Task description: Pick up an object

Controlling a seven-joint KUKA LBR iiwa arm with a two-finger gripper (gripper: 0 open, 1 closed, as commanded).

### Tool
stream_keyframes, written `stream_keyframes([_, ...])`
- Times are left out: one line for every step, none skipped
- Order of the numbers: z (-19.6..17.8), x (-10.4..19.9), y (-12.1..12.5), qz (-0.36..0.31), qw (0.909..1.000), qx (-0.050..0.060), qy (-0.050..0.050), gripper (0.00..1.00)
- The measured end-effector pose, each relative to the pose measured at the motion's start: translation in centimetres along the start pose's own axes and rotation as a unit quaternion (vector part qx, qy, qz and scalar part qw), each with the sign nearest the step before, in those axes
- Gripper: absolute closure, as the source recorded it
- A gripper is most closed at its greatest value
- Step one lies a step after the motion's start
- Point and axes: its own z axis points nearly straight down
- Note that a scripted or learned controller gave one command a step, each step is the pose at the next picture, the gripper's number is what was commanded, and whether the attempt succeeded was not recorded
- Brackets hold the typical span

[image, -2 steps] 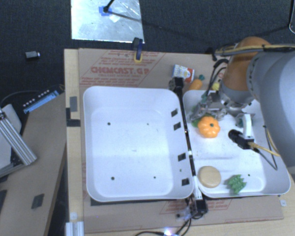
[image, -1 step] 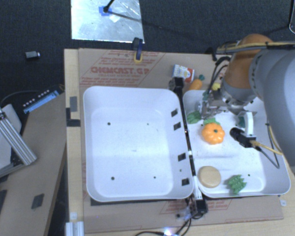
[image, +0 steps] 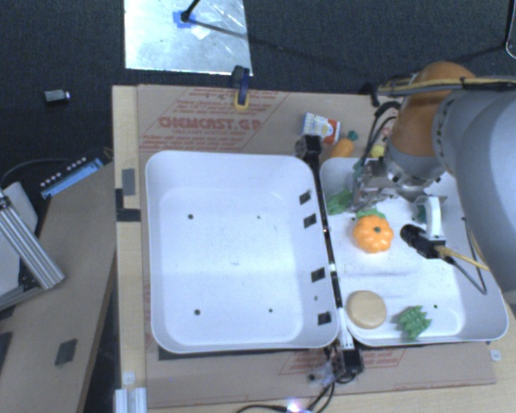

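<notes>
White bins sat on a brown board [image: 215, 114] over dark carpet [image: 52, 24]. Gripper [image: 365, 188] hung over right bin [image: 464, 308], fingers' state unclear. Orange pumpkin [image: 372, 233] lay just below it, green stem pointing up toward the fingers; roundish, no clear long axis.

The left bin [image: 232, 248] lay open across its whole floor. The right bin [image: 464, 317] was crowded: an orange pumpkin [image: 372, 234] sat mid-floor, a tan round piece [image: 366, 309] and a green leafy toy [image: 411, 321] lined the near wall, and the arm [image: 464, 144] (bulky, trailing cables) covered the far right corner.
</notes>
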Motion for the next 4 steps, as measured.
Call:
stream_keyframes([-12.1, 9.1, -5.6, -0.005, 0.9999, -0.011, 0.002, 1.0])
stream_keyframes([-9.7, 14.8, -12.6, -0.003, 1.0, -0.002, 0.001, 1.0])
stream_keyframes([-13.4, 22.0, -10.8, -0.004, 1.0, -0.007, 0.001, 1.0])
stream_keyframes([-14.3, 21.5, -10.8, -0.002, 1.0, -0.006, 0.0, 1.0])
